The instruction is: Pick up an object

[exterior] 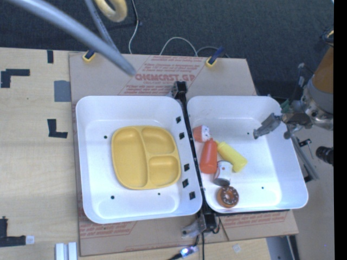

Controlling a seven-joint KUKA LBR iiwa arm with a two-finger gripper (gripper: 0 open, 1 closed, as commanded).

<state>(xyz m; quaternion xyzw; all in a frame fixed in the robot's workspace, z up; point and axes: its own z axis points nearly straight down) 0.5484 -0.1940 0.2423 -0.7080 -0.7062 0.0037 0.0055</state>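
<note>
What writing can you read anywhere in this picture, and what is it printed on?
"CHEMCAST G.P.": red print on the brown cardboard sheet under the two white bins; last letters uncertain.
More red print along the cardboard's near edge: too blurred to read.

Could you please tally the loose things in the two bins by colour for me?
Yellow: 2, the divided plate and the yellow piece
Orange: 1, the bottle
Red and white: 1, the small block
Brown: 1, the doughnut
White: 1, the small item
Total: 6
</note>
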